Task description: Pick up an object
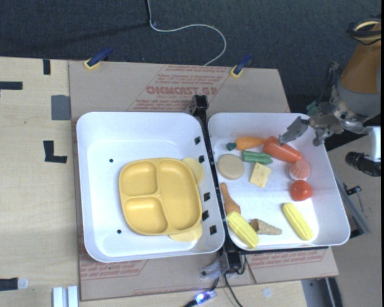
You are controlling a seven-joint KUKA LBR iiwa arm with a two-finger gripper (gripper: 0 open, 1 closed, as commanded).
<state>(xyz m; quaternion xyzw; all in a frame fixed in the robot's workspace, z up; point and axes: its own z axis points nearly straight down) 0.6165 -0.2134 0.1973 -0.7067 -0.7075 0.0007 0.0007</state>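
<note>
My gripper [305, 133] hangs over the back right corner of the right bin [329, 171], its two fingers spread open with nothing between them. Its left finger [292, 133] points down just above the tip of a red pepper [281, 151]. Close by lie an orange carrot [250, 142], a green bean [256, 157], a pink slice [300, 169] and a red tomato [300, 190]. A round beige biscuit [230, 167] and a cheese wedge [260, 175] sit mid-bin. Two corn cobs [298, 220] [242, 229] lie near the front.
The left bin [99, 171] holds a yellow divided plate [160, 195]. A brown cone-like piece [264, 226] and an orange stick [230, 198] lie by the bins' shared wall. A white cable [198, 27] runs behind the bench.
</note>
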